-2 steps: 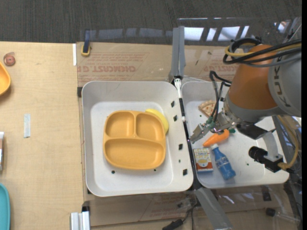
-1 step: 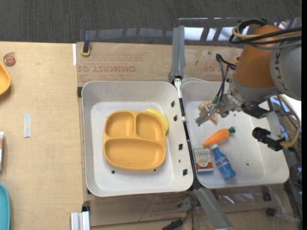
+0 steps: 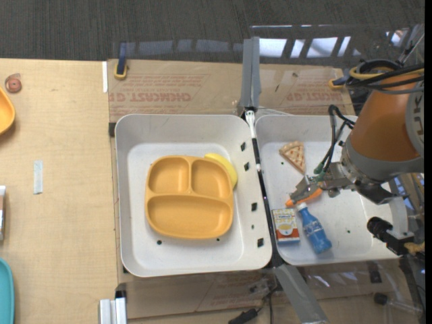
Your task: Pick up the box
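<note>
Two white bins side by side on worktop; box [image 3: 286,224] flat at right bin's [image 3: 351,248] near-left edge, touching blue bottle [image 3: 314,229], likely awkward to grip; gripper [image 3: 305,193] hovering just beyond, jaws' state unclear, nothing visibly held.

One fixed camera above the bench, looking down at a slant.
It takes in both white bins, left bin [image 3: 125,201] and right bin [image 3: 358,248], from moderate height; the arm [image 3: 385,127] enters from the frame's right.
</note>
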### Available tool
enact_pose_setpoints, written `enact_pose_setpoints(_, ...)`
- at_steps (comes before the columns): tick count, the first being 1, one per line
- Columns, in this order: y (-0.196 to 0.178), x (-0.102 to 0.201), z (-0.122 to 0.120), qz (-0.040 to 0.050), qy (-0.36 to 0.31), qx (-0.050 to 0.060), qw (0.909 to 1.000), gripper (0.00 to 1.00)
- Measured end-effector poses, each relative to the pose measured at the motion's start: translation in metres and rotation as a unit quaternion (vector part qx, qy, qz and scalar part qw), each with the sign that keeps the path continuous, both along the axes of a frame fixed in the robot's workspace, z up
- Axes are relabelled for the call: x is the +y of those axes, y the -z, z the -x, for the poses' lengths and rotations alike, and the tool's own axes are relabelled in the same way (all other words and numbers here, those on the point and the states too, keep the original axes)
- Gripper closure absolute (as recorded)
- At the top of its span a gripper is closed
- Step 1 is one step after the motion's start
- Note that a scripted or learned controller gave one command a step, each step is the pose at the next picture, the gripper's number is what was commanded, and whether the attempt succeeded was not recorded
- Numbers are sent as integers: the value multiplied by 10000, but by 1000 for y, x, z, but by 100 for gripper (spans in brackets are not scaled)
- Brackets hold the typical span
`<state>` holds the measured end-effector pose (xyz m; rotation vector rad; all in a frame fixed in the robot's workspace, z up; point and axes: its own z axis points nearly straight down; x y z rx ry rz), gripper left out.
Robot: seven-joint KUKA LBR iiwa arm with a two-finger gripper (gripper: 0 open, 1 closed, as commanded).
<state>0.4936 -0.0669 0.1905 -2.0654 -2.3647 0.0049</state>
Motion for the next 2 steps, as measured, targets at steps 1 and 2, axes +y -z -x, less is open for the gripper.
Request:
enact_pose_setpoints(1, 0, 22, 7, -3, -241, -1, 9997, 0)
enact_pose_setpoints(2, 72, -31, 6, -5, -172, 5, 9999, 0)
